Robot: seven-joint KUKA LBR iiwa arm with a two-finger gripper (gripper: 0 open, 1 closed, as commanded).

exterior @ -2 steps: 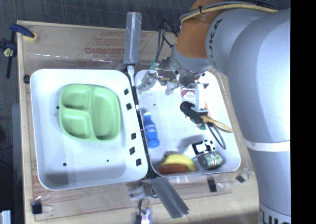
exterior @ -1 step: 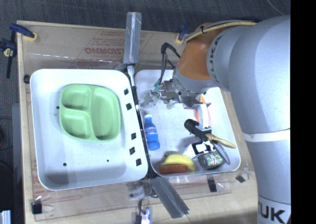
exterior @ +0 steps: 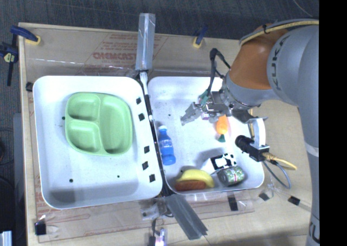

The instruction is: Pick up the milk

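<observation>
Step in hand: approach. The hand [exterior: 196,110] hovers with fingers apart, holding nothing, in the right bin [exterior: 179,90]. No milk is identifiable; next, locate it near 5 o'clock.

The single fixed camera looks down from above the wooden bench [exterior: 81,44], at a slant and from a middle distance. Both shallow white plastic bins fit whole in the frame: the left bin [exterior: 46,147] and the right bin [exterior: 179,90] side by side. The grey arm with its orange band [exterior: 255,66] enters from the right.
</observation>
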